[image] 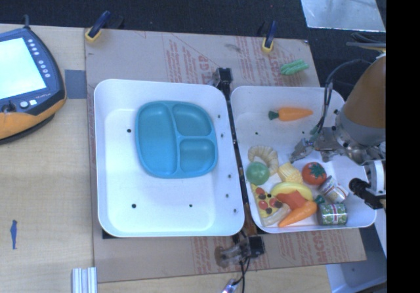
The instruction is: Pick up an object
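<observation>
My gripper hangs over the middle of the right bin, at the end of the grey arm that comes in from the right. Just below it lies a pile of toy food: a red tomato, a yellow corn piece, a green round fruit, a banana, a pizza slice, an orange carrot and a green can. Another carrot lies alone near the bin's far side, above the gripper. Nothing shows in the gripper.
The left bin holds a blue divided plate. A green toy lies on the board beyond the right bin. A tablet in an orange case sits at the far left. Clamps stand along the back edge.
</observation>
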Motion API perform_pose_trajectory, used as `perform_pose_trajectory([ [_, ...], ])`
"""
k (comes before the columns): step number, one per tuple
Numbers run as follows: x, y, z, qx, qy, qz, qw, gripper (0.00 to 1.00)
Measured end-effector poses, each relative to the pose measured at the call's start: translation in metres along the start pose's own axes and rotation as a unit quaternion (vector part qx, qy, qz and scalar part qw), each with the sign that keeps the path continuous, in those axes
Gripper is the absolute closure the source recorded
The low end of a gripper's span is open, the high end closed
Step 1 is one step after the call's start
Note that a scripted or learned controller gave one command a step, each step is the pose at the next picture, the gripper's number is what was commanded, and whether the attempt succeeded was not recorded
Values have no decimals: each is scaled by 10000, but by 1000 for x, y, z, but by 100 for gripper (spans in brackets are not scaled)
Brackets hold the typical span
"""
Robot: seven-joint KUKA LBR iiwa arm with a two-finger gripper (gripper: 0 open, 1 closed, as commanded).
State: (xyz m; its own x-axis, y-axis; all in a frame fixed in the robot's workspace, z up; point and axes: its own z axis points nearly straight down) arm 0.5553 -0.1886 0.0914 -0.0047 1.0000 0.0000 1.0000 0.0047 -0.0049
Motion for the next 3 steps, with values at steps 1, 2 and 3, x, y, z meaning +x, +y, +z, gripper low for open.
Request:
perform_pose_trajectory([
  [1, 39, -58, 0, -1, 5, -2, 10000, 0],
  [2, 38, -58, -10, 4, -5, -31, 10000, 100],
  [3, 84, -79, -122, -18, 5, -1, 10000, 100],
])
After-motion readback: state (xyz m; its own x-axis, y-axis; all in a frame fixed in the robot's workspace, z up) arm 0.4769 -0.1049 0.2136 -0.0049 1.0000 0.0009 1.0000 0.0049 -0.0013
